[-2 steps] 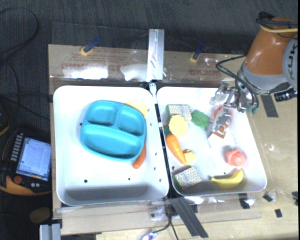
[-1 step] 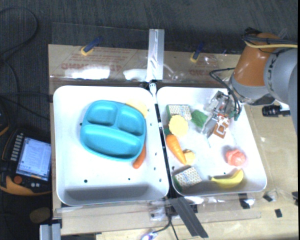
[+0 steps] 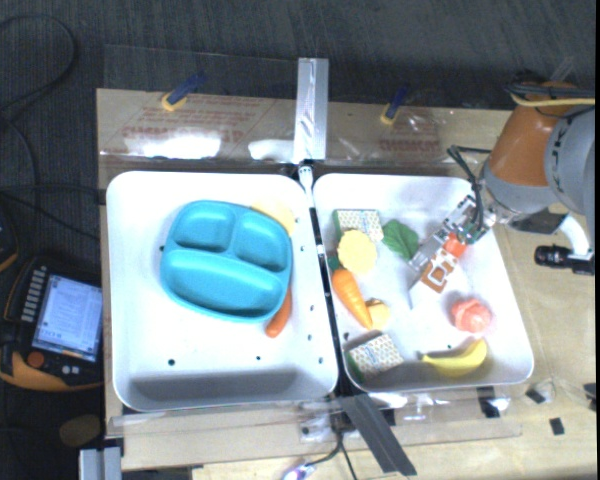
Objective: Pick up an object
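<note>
Right bin (image 3: 515,353), near edge, about 6 o'clock: a checkered block (image 3: 376,352) lying tilted, and beside it toward 5 o'clock a yellow banana (image 3: 457,356) curved along the near wall.

Right bin, middle: a pink round fruit (image 3: 471,314) at about 4 o'clock, apart from the banana. An orange carrot (image 3: 350,297) lies slantwise along the left wall at about 8 o'clock, with a small yellow piece (image 3: 378,313) touching its near end.

Right bin, centre right: the end effector (image 3: 438,268) hangs low over the bin floor, orange-and-white parts showing at its tip; whether its fingers are spread or pressed together cannot be told, and nothing is seen between them.

Right bin, far part, about 11 o'clock: a yellow round object (image 3: 357,251), a second checkered block (image 3: 358,222) just behind it, and a green leaf (image 3: 400,238) just to their right.

Left bin (image 3: 130,298): a blue divided plate (image 3: 226,258) in the middle, upside unclear; an orange item (image 3: 279,316) peeks out at its 4 o'clock edge, a yellow item (image 3: 276,214) at its 1 o'clock edge.

Arm (image 3: 540,158): grey with an orange band, entering from 3 o'clock over the far right corner.

Bench (image 3: 560,308): a wooden surface under both bins.
</note>
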Controlling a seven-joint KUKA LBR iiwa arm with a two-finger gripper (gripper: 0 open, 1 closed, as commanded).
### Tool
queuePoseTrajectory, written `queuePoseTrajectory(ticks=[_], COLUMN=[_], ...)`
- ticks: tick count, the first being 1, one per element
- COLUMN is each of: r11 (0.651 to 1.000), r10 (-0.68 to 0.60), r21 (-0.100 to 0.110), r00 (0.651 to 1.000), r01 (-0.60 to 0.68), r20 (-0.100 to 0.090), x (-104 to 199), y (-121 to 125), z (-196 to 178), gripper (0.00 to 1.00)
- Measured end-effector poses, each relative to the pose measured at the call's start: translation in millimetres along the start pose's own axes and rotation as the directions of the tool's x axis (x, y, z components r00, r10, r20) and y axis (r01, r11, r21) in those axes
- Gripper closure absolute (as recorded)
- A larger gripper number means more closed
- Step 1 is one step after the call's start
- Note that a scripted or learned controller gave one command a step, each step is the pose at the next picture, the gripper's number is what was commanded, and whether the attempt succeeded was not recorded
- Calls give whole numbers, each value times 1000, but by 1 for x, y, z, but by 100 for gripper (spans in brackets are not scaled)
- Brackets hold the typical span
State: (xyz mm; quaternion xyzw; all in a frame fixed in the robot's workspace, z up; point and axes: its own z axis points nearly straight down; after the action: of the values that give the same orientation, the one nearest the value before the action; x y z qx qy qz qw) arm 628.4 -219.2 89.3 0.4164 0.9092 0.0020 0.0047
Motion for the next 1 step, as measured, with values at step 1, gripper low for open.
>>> queuePoseTrajectory(ticks=[1], r11=[967], r10=[253], r21=[1], r00=[967], r01=[-253], r20=[4], x=[57], y=[21], z=[0], gripper=[0])
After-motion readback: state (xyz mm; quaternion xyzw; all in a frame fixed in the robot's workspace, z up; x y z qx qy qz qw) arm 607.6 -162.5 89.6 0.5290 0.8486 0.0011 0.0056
